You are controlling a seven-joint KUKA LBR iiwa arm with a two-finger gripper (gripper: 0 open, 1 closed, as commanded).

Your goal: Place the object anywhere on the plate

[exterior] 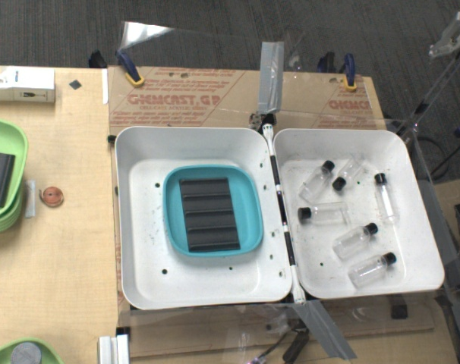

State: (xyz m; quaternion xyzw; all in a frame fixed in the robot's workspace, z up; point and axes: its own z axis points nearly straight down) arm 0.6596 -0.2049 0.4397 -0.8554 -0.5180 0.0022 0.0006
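Two shallow white bins sit side by side on the tabletop (63,279), their inner rims touching along a central seam.

The left bin (139,275) holds a teal plate (249,203) with rounded corners, lying flat near the middle of the bin floor. On the plate rests a dark ribbed insert (208,214), a rectangular black piece with four raised bars running across it, set roughly in the plate's centre.

The right bin (412,275) holds six small clear vials with black caps, scattered and lying on their sides. Two vials (321,174) lie close together near the upper middle, caps almost touching. A slim one (383,196) lies toward the right wall, cap pointing up the view. Another (321,214) lies at the left near the seam. Two more (355,240) sit lower down, the lowest vial (370,270) close to the front rim. All six are in the right bin, well apart from the plate.

Behind the bins lies a sheet of brown cardboard (184,97) held by clamps. A green tray (6,177) sits at the left edge of the tabletop.
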